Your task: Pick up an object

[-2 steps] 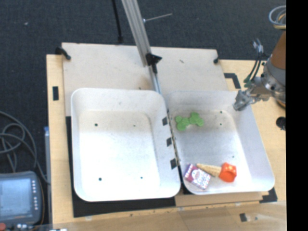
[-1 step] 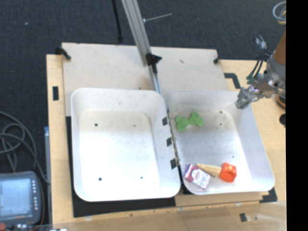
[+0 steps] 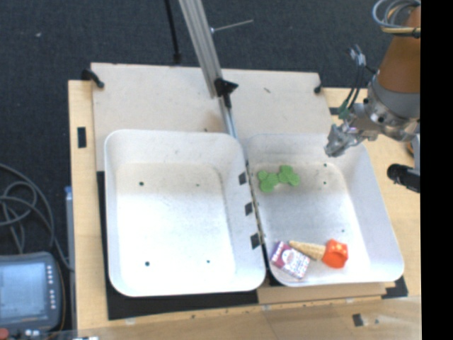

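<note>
**Gripper at the right bin's far rim**

You see the gripper (image 3: 340, 142) poised over the far right corner of the right bin (image 3: 368, 211), its fingers drawn close together with nothing between them. The bin's middle floor lies open. A green toy (image 3: 277, 178) rests near the divider, well apart from the gripper. At the near rim lie a purple packet (image 3: 290, 259), a cone (image 3: 306, 247) and an orange block (image 3: 335, 253). The left bin (image 3: 120, 211) adjoins.

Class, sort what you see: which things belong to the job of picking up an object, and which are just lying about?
Job: gripper; right bin; green toy; orange toy; cone; purple packet.

Lying about: left bin; metal pole; cables; screen.
</note>
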Available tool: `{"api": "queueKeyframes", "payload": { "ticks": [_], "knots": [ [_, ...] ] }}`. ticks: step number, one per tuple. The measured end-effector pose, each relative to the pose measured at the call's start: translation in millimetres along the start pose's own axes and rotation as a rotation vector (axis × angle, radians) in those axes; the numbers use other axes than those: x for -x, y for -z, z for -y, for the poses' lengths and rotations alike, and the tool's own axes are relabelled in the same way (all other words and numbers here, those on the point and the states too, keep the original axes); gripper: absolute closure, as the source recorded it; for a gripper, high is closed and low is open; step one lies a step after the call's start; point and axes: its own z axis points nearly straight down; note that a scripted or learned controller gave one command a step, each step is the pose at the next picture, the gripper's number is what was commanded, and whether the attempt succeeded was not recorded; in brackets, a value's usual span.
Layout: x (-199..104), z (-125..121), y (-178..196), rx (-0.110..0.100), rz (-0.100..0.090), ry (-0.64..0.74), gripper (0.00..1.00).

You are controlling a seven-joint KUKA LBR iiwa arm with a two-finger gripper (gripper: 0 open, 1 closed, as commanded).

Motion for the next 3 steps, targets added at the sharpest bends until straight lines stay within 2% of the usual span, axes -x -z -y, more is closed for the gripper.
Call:
{"api": "queueKeyframes", "payload": {
  "ticks": [1, 3],
  "knots": [
    [-52, 7, 3, -0.001, 0.0, -0.001, 1.0],
    [-170, 1, -19, -0.005, 0.0, -0.001, 1.0]
  ]
}}
